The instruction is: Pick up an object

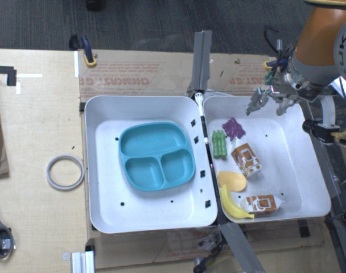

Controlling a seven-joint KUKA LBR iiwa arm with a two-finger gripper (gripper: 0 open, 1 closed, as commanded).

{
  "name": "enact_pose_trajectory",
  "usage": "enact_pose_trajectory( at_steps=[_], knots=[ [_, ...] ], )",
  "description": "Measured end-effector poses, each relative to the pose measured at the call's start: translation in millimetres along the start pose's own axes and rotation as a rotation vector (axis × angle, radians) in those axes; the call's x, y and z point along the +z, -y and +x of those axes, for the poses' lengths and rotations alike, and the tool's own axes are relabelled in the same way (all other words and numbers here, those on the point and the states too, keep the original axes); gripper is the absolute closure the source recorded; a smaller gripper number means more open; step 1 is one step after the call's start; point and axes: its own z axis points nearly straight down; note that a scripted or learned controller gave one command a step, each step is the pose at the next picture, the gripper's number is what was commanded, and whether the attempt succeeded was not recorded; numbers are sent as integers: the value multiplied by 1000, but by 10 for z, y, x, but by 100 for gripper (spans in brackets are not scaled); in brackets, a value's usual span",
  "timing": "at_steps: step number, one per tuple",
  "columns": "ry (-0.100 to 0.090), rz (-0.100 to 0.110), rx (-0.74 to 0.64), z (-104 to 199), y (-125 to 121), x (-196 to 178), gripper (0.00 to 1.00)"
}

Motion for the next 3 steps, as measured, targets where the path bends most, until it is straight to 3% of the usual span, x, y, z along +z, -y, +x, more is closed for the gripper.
enact_pose_trajectory(
  at_steps=[1,2,3],
  knots=[
    [-1,0,20,33,469,1326,0],
    [5,-5,-210,191,166,1302,0],
    [0,-2,-325,-448,884,1218,0]
  ],
)
